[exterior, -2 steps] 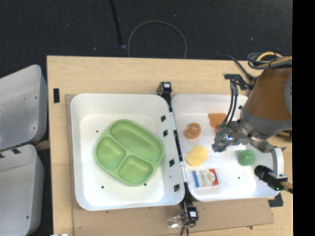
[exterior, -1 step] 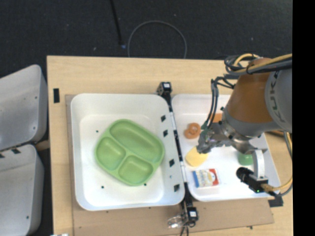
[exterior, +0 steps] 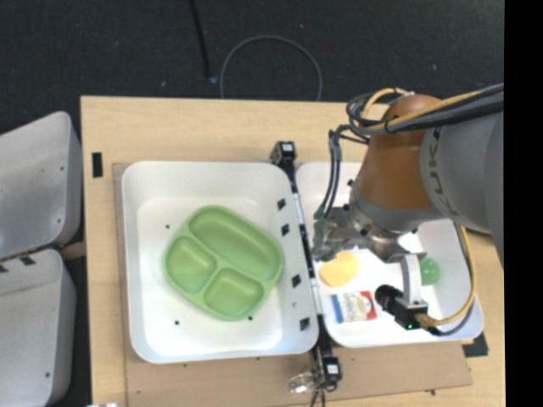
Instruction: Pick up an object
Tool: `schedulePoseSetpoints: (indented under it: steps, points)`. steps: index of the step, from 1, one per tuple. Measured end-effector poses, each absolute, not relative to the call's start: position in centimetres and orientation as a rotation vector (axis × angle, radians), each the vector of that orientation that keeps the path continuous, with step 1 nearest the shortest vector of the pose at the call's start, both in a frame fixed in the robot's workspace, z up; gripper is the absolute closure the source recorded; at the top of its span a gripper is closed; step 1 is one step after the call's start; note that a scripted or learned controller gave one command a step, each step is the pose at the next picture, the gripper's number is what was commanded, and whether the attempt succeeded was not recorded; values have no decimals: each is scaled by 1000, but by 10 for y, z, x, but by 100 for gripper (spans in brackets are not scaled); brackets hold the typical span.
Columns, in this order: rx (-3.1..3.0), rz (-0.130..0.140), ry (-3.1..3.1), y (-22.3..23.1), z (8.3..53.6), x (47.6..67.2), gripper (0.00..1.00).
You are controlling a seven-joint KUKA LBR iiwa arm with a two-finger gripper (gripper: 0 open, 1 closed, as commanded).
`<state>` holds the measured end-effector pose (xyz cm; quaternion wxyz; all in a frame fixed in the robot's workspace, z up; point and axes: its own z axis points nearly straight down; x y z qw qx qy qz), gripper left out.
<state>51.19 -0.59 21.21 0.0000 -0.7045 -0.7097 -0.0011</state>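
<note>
In the right bin [exterior: 450, 333], a yellow rounded object [exterior: 338, 270] lies near the left wall. Just in front of it is a small white packet [exterior: 352, 307] with red and blue print. A green object [exterior: 429, 270] peeks out at the bin's right side, partly hidden by the arm. My gripper [exterior: 338, 237] hangs low over the right bin's left part, directly behind the yellow object and close to it. The orange-banded wrist [exterior: 394, 172] hides the back of this bin.
The left bin [exterior: 144, 329] holds a green divided plate [exterior: 224, 261], lying flat near its middle. A divider with black clips [exterior: 297, 253] runs between the two bins. Wooden bench edge [exterior: 102, 227] borders the bins on the left.
</note>
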Motion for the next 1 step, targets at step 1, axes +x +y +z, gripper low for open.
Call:
schedulePoseSetpoints:
  steps: [1]
  points:
    - [-2213,-3,-2229,43,213,513,100]
